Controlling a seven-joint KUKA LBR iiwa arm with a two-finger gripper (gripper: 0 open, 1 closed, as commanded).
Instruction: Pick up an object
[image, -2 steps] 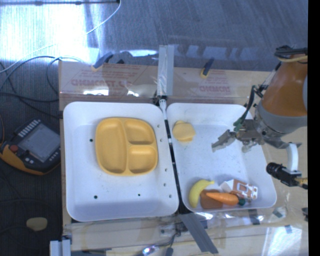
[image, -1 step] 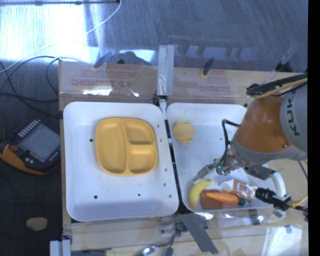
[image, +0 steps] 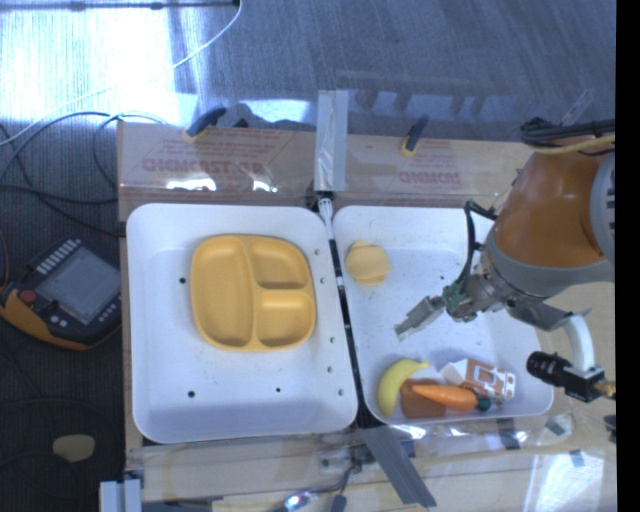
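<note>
End effector (image: 418, 318) hovers mid right white plastic bin (image: 440, 225), finger spread unreadable, nothing visibly held. Candidates: round yellow lemon-like fruit (image: 367, 263) up-left, yellow banana (image: 396, 379) and orange carrot (image: 442, 395) clustered near the front wall. Isolated fruit looks the cleaner target; descend centered over it.

Grey ribbed carpet (image: 430, 50) beyond the bench, washed by bright light (image: 70, 50) at upper left. White cables (image: 60, 125) trailing across the floor. Teach pendant (image: 60, 292) with orange casing at left. Cardboard sheet (image: 200, 160) under the bins.
</note>
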